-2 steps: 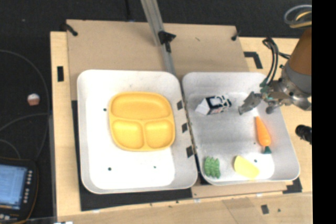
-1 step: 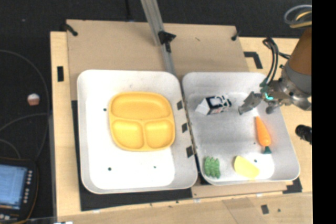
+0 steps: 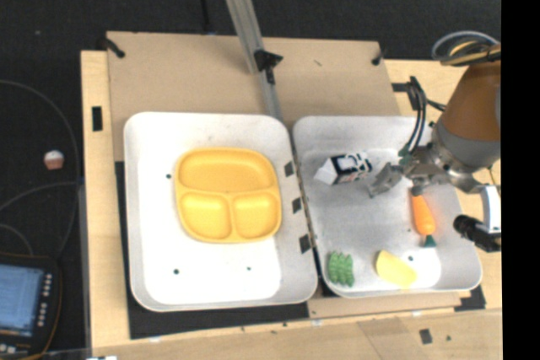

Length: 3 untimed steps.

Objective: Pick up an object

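Note:
The right bin [image 3: 439,270] holds a small white and black carton [image 3: 344,169] lying near its upper left. An orange carrot [image 3: 423,215] lies at the right, a green ridged piece [image 3: 340,267] at the lower left and a yellow lemon-like piece [image 3: 395,268] at the front. My gripper [image 3: 386,180] hangs over the middle of this bin, just right of the carton and left of the carrot's top. I see nothing held in it. The grey wrist and orange band [image 3: 474,101] rise behind it at the right.
The left bin [image 3: 152,265] bears a yellow three-compartment plate [image 3: 228,194] near its middle. A slanted metal pole [image 3: 245,21] stands behind the bins. Clips [image 3: 297,202] mark the seam between the bins.

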Motion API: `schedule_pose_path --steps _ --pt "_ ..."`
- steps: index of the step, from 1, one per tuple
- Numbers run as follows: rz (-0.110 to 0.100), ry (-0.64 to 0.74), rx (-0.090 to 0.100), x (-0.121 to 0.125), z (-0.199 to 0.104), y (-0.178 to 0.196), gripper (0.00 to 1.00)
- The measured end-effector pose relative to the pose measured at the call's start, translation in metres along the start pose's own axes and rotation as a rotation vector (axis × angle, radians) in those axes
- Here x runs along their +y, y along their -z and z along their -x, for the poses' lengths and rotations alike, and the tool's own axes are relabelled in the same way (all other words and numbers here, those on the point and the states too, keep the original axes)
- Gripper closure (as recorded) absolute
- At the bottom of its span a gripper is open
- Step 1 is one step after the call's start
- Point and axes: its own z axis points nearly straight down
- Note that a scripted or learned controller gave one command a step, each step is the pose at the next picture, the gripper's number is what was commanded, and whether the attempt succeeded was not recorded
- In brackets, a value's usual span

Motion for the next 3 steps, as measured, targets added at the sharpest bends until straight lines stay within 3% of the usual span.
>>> schedule_pose_path --steps 1,2,3 --pt "0.000 -0.003 -0.001 -0.003 0.012 -0.053 0.00" --pt "0.003 -0.004 -0.001 -0.003 0.013 -0.064 0.00" --pt "0.007 -0.007 -0.001 -0.002 0.014 -0.052 1.00"
